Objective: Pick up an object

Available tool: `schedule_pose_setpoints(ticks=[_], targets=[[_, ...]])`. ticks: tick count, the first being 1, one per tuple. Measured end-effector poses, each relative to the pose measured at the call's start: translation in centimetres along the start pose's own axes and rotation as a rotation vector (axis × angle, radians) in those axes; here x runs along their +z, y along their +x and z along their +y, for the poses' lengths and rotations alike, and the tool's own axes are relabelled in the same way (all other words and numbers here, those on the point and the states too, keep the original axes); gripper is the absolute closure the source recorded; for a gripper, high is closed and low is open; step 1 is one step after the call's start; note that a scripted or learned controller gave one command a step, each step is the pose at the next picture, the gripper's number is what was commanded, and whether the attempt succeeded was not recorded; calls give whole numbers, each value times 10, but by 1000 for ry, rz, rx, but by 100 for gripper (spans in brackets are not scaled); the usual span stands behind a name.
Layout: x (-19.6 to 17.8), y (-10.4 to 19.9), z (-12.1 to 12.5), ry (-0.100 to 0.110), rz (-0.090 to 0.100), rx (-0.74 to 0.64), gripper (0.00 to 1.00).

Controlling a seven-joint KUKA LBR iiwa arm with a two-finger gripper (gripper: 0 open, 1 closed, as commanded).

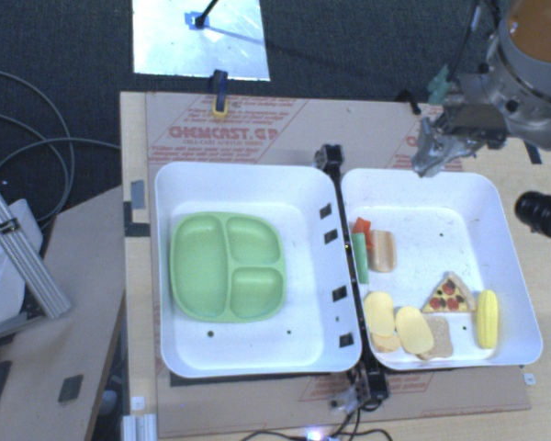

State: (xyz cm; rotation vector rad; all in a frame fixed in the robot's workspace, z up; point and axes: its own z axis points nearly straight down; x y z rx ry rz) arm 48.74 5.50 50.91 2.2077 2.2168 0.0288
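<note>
My gripper (429, 162) hangs over the far rim of the right bin (510, 246), with nothing seen between its fingers. Toy food lies in the right bin: a hot dog in a bun (382, 251) with a green stick (360, 257) and an orange piece (361, 227) beside it near the left wall. A pizza slice (451, 296) and a yellow corn cob (487, 319) lie at the front right. Two pale yellow pieces (379, 314) (412, 329) and a slice of bread (439, 338) sit along the front wall.
The left bin (193, 186) holds a green divided plate (227, 265). A black divider with clips (340, 246) runs between the two bins. The far half of the right bin floor is bare white. Cardboard lies under both bins.
</note>
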Motion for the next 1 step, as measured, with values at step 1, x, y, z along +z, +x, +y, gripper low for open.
schedule_pose_setpoints(ticks=[1], targets=[[126,-49,-4,30,-6,9,100]])
